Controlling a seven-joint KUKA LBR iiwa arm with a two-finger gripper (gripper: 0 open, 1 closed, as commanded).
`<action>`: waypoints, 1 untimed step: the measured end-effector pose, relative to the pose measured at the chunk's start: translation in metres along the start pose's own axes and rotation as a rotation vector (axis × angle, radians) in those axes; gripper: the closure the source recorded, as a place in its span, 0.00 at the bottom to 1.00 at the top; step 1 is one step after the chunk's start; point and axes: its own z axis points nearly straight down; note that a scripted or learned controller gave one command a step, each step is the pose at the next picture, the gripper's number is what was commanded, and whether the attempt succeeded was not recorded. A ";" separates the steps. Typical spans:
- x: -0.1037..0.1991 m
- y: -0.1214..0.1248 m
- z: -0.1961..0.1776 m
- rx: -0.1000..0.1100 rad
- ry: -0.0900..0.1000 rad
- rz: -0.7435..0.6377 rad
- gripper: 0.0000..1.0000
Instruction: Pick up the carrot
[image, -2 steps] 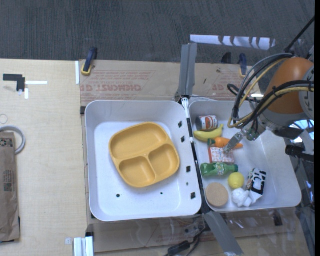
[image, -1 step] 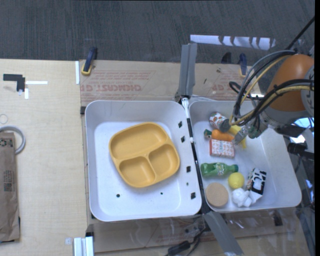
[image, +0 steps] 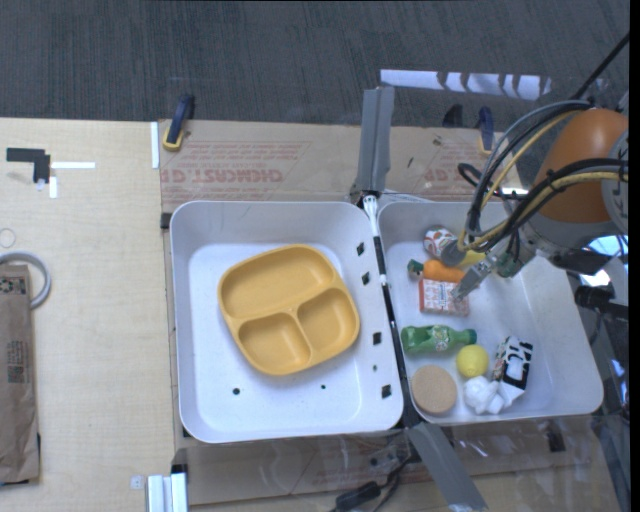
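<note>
The gripper (image: 470, 281) is hanging low in the right bin (image: 560, 400), and whether it is released or clenched I cannot tell, since its tip is blurring into the clutter beneath it. The carrot (image: 438, 269), orange with a green top, is lying just beside the tip on the side facing the divider, apparently not between the fingers. To do this step well, the tip is needing to shift a little toward the carrot and straddle its narrow width before closing. A red-and-white packet (image: 437, 295) is touching the carrot directly under the tip and risks being grabbed instead; a small round toy (image: 438, 241) is sitting just beyond. Nearer the camera a green bottle (image: 436, 339), lemon (image: 472, 360) and round cookie (image: 434, 389) are lying apart. The yellow plate (image: 288, 310) is sitting far off in the other bin.
</note>
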 end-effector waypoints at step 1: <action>-0.001 0.000 -0.010 -0.002 -0.003 0.003 1.00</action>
